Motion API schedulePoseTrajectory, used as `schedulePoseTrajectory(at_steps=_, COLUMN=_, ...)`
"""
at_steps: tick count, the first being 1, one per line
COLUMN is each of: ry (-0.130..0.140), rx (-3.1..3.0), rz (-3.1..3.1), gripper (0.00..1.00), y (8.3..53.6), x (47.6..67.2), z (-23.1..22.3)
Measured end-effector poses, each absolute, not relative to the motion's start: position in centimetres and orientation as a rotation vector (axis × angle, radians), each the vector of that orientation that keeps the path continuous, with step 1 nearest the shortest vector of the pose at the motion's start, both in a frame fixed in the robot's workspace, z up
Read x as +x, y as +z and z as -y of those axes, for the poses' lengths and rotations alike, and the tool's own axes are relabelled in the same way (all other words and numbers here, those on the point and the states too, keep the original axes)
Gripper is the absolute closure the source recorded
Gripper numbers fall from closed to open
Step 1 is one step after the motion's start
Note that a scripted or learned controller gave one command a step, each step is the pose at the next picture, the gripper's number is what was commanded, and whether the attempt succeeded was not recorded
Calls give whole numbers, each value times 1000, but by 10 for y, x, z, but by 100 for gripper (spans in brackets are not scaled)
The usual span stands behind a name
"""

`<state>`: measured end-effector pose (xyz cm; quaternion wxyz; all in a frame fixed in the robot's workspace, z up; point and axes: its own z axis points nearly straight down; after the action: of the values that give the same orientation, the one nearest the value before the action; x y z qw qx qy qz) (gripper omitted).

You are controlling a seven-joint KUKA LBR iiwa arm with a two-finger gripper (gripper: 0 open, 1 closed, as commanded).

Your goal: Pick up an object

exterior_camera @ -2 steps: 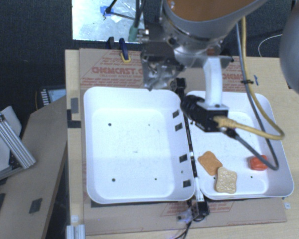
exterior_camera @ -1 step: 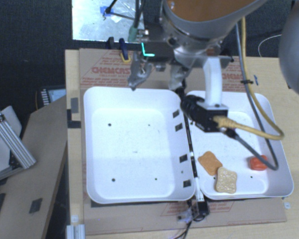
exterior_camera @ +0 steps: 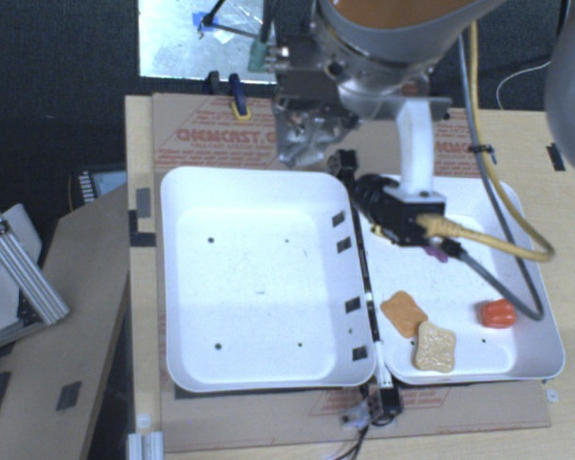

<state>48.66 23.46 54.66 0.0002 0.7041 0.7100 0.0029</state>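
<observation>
Nearest, in the right bin (exterior_camera: 489,360), a pale toast-like slab (exterior_camera: 434,347) is lying flat close to the near wall, with an orange wafer (exterior_camera: 403,312) just beside it on its far side. A red piece (exterior_camera: 497,313) is sitting apart toward that bin's outer side. All three are lying loose and unstacked, probably so any one is offering a clean grasp. Farther off, the end effector (exterior_camera: 305,147) is hovering beyond the right bin's far inner corner. Whether it is clenched or released, I cannot tell.
</observation>
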Motion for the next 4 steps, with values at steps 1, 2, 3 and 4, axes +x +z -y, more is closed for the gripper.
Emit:
schedulePoseTrajectory(at_steps=1, ry=7, rx=2211, rz=-2232, gripper=0, y=546, x=486, z=-235)
schedulePoseTrajectory(at_steps=2, ry=13, rx=2208, rz=-2234, gripper=100, y=558, x=487, z=-235)
schedulePoseTrajectory(at_steps=3, ry=11, rx=2207, rz=-2235, gripper=0, y=557, x=487, z=-235)
schedulePoseTrajectory(at_steps=4, ry=16, rx=2204, rz=-2238, gripper=100, y=569, x=487, z=-235)
